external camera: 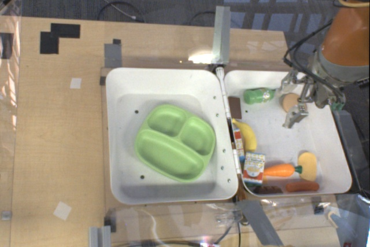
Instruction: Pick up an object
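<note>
Over the right bin [341, 166], the gripper [296, 114] hangs with fingers slightly parted, holding nothing, beside a tan ball [288, 102] and green bottle [258, 95].

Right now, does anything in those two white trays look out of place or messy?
Nothing looks spilled or broken. The green divided plate sits askew in the left bin, and the toy foods crowd the right bin's near edge, the carrot among them.

Bright, even overhead light, glare on the bench [199, 58], soft shadows, slightly soft focus.
</note>
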